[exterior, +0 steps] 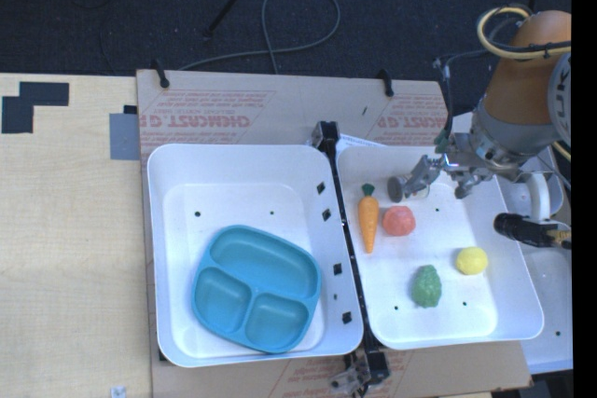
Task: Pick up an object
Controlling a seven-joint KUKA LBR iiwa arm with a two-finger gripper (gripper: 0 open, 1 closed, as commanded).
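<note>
The bench [65, 228] of pale wood fills the lower left, running out of view at the left and bottom edges, with dark rectangular patches near its upper left. On it lies a cardboard sheet [270, 112] printed with reversed red lettering, mostly covered by the two bins. The left bin [168, 172] holds a blue divided plate [255, 287] with three compartments, lying tilted toward the bin's lower right corner. The right bin [508, 294] sits just beside it, the two joined along a black clamp strip [338, 228].

The arm [522, 79] enters from the right, its orange band bright and its upper part cut off by the frame edge; a yellow cable loops over it. Its gripper [431, 182] hovers over the upper part of the right bin with the fingers spread wide apart and nothing between them; the left fingertip [395, 190] hangs close above a pinkish-red round object. The wrist hardware is cluttered and hard to read in detail.

In the right bin, an orange toy carrot [368, 221] with a green top lies lengthwise near the left wall, just beside the pinkish-red ball [399, 221]. A green broccoli-like toy [427, 285] sits lower in the middle, and a small yellow lemon-like toy [472, 261] lies to its right, apart from the others.
</note>
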